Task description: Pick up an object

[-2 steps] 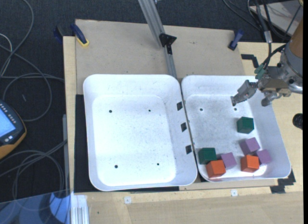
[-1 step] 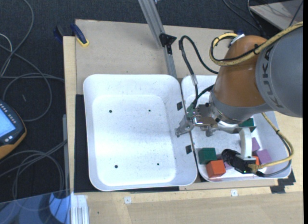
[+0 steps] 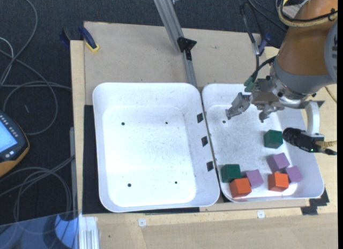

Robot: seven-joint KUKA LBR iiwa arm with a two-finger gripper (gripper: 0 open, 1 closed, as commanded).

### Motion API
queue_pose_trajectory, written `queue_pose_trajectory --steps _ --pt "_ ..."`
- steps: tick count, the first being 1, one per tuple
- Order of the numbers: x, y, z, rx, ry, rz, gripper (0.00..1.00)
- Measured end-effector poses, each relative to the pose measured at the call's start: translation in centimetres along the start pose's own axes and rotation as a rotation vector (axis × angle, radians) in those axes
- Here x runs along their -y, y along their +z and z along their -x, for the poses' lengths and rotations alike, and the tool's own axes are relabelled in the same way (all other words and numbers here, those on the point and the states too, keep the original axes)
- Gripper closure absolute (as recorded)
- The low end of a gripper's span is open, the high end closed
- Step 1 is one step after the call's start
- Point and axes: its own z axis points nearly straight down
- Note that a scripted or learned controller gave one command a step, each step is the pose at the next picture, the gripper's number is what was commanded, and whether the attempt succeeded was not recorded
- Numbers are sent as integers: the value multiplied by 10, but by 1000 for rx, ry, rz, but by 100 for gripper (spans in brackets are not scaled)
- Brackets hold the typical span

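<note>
The hand hangs over the far part of the right bin, at the end of the arm that reaches in from the right. Its two fingers stand apart and point down and to the left. Nothing is between them, and the white bin floor shows in the gap.

All the blocks lie in the right bin, and none touches the hand. The lighter green block sits alone, a little nearer than the hand and to its right. The rest gather along the near wall. The dark green block is furthest left, with the left orange block touching its near side and the small purple block just right of those two. Further right lies the large purple block, with the right orange block just on its near side and the rightmost purple block beside them.

The left bin stands on the pale worktop, its rim meeting the right bin's rim in the middle. A metal bar slants down from the far side to that seam. A blue and yellow clamp grips the worktop's far left corner. Cables trail over the dark floor on the left.
</note>
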Motion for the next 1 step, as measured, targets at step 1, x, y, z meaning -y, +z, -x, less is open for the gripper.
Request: queue_pose_trajectory --steps 1 --pt "2 -256 32 -2 -6 2 0"
